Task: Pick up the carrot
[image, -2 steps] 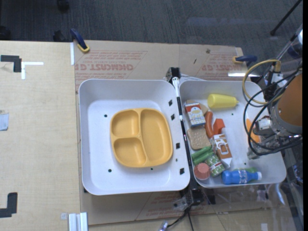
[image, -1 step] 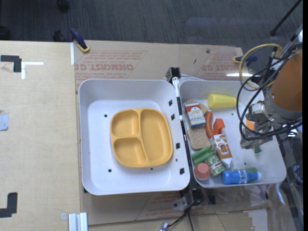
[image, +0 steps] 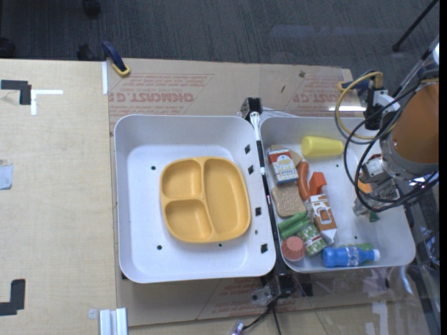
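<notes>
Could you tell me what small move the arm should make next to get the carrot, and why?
Probably a shift to the camera view's left, to bring the gripper over the carrot. The carrot lies in the right bin, beside the cracker and the small boxes, while the gripper sits near that bin's right wall, well apart from it.

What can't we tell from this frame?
- End effector: camera view, finger state masked by cables and wrist.
- Carrot: camera view, partly covered by neighbouring cartons.
- Carton labels: too small to read.
- Arm: cut off at right edge.
</notes>
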Controlling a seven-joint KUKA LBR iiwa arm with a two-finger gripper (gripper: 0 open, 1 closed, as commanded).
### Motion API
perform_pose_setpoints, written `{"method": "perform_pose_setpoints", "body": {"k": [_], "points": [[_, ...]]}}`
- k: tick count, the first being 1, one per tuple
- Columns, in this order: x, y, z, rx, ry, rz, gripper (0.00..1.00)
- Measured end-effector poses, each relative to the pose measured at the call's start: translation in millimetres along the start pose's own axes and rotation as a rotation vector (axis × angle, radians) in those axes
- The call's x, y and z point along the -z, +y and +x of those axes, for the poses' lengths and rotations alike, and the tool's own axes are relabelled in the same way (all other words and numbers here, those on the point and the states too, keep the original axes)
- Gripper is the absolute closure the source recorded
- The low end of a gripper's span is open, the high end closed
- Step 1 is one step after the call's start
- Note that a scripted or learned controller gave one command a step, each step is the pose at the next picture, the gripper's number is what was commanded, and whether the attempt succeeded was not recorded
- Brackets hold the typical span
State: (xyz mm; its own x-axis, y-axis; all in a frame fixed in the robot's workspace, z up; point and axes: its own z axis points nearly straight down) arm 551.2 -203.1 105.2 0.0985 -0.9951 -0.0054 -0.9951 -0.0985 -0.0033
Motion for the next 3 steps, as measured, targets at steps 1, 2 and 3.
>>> {"method": "perform_pose_setpoints", "body": {"k": [1,2,3], "points": [[-1,-2,-12,0.011,-0.018,-0.003,0.0],[4,-41,9,0.288,-0.002,0.003,0.0],[-13,-104,13,0.284,-0.007,0.004,0.0]]}}
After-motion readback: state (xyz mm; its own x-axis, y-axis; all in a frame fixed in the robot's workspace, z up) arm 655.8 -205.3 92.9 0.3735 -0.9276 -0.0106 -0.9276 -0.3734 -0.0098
